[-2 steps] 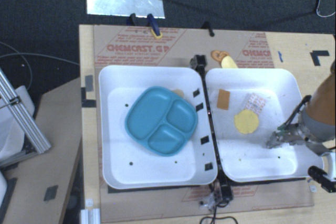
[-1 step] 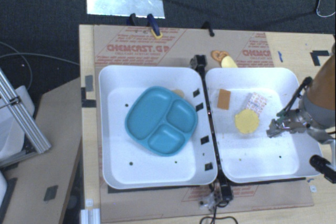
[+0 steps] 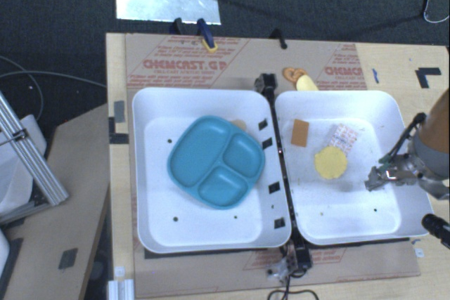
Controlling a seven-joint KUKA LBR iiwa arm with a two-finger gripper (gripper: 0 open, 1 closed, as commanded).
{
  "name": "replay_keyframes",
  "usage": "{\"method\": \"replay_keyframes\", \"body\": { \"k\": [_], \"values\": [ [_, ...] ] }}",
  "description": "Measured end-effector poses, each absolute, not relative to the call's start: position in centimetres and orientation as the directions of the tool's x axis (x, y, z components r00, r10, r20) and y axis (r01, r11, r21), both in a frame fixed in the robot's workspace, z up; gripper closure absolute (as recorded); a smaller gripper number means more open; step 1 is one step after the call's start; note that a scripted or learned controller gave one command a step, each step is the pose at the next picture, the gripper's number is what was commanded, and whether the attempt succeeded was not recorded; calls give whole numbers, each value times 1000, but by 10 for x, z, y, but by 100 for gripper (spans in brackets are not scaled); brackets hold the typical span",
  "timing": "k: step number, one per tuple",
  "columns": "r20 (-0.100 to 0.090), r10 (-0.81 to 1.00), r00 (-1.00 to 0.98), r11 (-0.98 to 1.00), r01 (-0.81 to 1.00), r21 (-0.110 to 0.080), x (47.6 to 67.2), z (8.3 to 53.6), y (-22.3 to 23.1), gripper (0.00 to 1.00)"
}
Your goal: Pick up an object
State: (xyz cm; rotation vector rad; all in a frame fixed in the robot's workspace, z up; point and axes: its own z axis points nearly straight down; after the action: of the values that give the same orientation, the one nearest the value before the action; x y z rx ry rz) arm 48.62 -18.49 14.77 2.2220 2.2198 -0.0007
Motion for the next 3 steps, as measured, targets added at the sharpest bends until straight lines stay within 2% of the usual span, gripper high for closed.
{"method": "replay_keyframes", "body": {
  "k": [1, 2, 3],
  "values": [
    [-1, 1000, 1, -1, 1000, 0, 486, 125, -208, 100],
    [-1, 1000, -1, 1, 1000, 1, 487, 126, -207, 0],
    [-3, 1000, -1, 1, 1000, 7, 489, 86, -207, 0]
  ]
}}
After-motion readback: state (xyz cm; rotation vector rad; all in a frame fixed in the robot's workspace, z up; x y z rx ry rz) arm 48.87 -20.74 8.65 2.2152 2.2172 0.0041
